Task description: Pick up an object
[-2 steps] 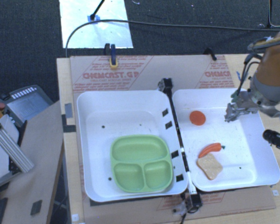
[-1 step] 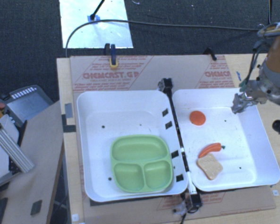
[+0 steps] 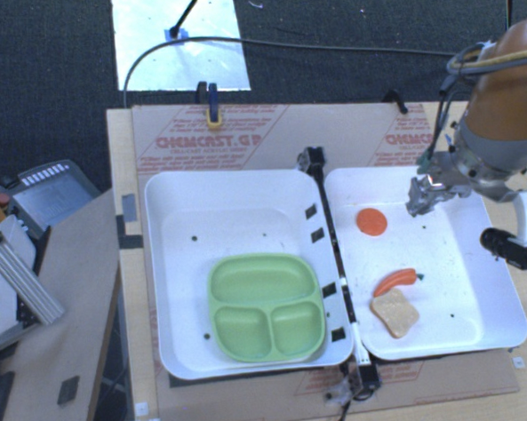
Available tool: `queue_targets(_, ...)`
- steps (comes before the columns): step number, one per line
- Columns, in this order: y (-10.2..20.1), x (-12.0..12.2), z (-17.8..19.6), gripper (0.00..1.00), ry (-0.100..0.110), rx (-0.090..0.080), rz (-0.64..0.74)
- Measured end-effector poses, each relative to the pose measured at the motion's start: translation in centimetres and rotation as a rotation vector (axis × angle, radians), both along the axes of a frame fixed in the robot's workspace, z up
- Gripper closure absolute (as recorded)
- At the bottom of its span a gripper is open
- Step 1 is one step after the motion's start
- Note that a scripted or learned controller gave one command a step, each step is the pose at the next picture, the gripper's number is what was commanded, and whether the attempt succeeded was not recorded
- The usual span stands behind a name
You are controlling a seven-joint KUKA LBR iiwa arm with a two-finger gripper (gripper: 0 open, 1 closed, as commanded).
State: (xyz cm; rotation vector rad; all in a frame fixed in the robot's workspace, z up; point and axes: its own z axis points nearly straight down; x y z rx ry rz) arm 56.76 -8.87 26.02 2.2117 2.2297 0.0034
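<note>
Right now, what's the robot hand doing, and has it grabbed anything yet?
Gripper over right bin, nothing seen between its fingers. Orange disc, carrot and bread slice lying loose in that bin. Nothing blocking them.

Green divided plate (image 3: 267,306) in left bin (image 3: 173,255)

Two white bins — the left bin (image 3: 173,255) and the right bin (image 3: 483,298); one green divided plate (image 3: 267,306); one orange disc (image 3: 371,222) just left of the gripper (image 3: 420,199); one toy carrot (image 3: 395,281) and one bread slice (image 3: 394,314) — both below it.
</note>
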Motion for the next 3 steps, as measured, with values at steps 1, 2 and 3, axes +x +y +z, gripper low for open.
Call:
queue_targets(1, 5.7, 0.0, -1.6, 1.00, 0.000, 0.001, 0.002)
queue_targets(2, 11.8, -0.9, -1.7, 1.00, 0.002, 0.001, 0.003)
queue_targets(3, 18.2, -1.1, -2.5, 1.00, 0.002, 0.002, 0.003)
